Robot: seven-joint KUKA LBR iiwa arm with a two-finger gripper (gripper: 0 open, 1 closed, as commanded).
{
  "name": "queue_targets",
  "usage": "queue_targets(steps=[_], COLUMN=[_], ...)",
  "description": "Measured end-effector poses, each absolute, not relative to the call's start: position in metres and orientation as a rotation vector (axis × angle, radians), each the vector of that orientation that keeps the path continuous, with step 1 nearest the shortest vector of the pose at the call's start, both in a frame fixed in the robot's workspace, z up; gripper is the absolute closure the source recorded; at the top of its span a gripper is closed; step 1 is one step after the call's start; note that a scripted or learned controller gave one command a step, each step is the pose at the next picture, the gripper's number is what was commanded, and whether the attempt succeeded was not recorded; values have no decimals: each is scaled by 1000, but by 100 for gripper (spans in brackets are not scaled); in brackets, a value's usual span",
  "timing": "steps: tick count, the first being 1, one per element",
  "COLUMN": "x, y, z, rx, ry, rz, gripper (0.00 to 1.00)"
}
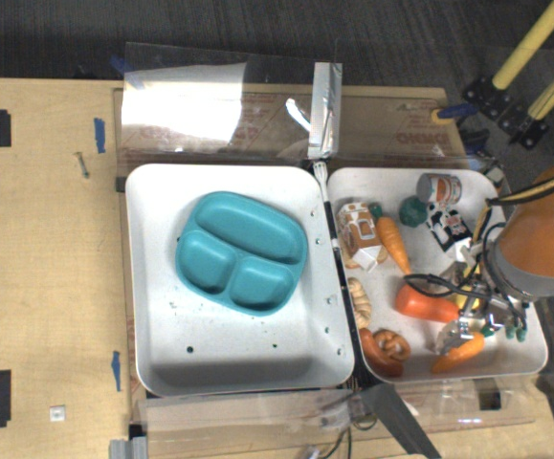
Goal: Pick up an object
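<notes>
Floor (257, 8): dark grey carpet, along 12 o'clock.
Bench (37, 256): pale wood, black corner marks and blue tape at 9 o'clock.
Yellow poles (544, 27): slanted, 1 o'clock.

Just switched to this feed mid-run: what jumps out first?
The teal divided plate stands out, lying alone in the left bin. The right bin is crowded with small toys, among them a carrot and a can. The claw hangs low over that bin's near right corner, beside an orange piece.
</notes>
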State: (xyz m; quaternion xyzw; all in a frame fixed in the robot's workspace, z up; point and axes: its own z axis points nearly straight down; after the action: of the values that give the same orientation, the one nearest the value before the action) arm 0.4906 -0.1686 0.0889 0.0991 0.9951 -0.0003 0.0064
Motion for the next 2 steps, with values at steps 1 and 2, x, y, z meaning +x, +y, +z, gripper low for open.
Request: queue_targets(steps=[1,2], x=[495,531], y=[-169,-170], z=[102,262], rx=[305,428], ry=[3101,3094], rz=[-6,-4], gripper=[100,100])
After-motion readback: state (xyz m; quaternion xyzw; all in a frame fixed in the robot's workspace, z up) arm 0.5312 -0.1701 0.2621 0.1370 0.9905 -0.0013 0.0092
